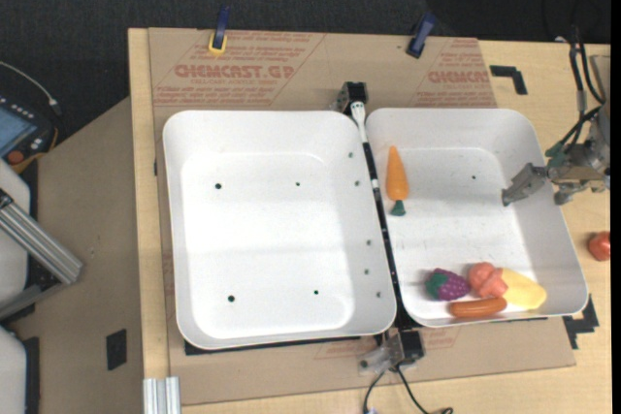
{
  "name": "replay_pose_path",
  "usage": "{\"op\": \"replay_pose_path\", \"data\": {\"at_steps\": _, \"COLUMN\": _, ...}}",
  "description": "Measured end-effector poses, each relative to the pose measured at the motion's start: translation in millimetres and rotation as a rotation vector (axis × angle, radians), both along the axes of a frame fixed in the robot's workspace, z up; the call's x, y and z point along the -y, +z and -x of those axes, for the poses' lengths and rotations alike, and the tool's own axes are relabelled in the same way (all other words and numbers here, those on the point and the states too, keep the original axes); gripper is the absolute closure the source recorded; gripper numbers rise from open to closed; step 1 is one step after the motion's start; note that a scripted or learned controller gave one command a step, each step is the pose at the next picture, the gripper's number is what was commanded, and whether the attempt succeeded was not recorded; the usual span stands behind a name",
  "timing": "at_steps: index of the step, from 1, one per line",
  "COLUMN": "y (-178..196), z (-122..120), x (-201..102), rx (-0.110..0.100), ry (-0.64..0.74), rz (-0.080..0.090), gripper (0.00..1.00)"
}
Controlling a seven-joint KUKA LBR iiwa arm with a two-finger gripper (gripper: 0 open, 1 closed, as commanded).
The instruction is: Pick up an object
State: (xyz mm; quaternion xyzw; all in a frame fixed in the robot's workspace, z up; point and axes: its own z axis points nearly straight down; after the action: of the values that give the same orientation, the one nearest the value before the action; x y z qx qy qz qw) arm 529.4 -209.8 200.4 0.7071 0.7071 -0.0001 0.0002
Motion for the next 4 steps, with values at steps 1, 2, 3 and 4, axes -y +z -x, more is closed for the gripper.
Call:
{"op": "replay_pose_path", "data": {"at_steps": 1, "y": 228.1, "z": 21.0, "x": -26.1, "rx": 0.019, "ry": 0.004, "rz": 0.006, "gripper": 0.0}}
{"op": "replay_pose_path", "data": {"at_steps": 2, "y": 343.1, "z": 27.7, "x": -72.8, "rx": 0.018, "ry": 0.006, "rz": 0.003, "gripper": 0.0}}
{"op": "replay_pose_path", "data": {"at_steps": 3, "y": 221.5, "z": 51.9, "x": -46.1, "rx": -0.012, "ry": -0.004, "rz": -0.003, "gripper": 0.0}}
{"op": "replay_pose_path", "data": {"at_steps": 4, "y": 342.3, "z": 49.3, "x": -92.1, "rx": 0.017, "ry": 0.006, "rz": 0.003, "gripper": 0.0}}
